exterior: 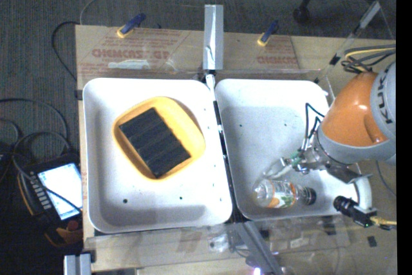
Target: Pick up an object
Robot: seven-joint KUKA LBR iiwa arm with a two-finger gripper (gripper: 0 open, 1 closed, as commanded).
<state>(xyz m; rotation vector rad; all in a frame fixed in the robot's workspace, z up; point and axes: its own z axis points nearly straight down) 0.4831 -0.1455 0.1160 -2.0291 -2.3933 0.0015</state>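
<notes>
The surface (187, 51) is a brown board carrying two shallow white bins side by side, with a grey upright post (213, 35) standing at its far edge just above the seam between them; two blue-and-yellow clamps (131, 25) grip that same far edge, one to each side of the post.

The left bin (103, 203) lies left of the seam and holds a yellow dish (193, 132) tilted a little, with a dark ribbed block (155, 142) resting inside it; the right bin (257, 113) lies right of the seam.

The arm (357, 119), grey with a broad orange band, reaches over the right bin's right-hand side and hides that wall; thin dark cables run from it toward the bin's middle.

The end effector (293, 164) hangs low over the right bin, just below the orange band and toward the bin's near edge; whether it is apart or together cannot be told, since the parts there are small and tangled with wires.

A clear plastic bottle (278, 193) with an orange and green label lies on its side on the right bin's floor, close to the near wall and just below the end effector, its dark cap pointing right; whether the two touch cannot be told.
</notes>
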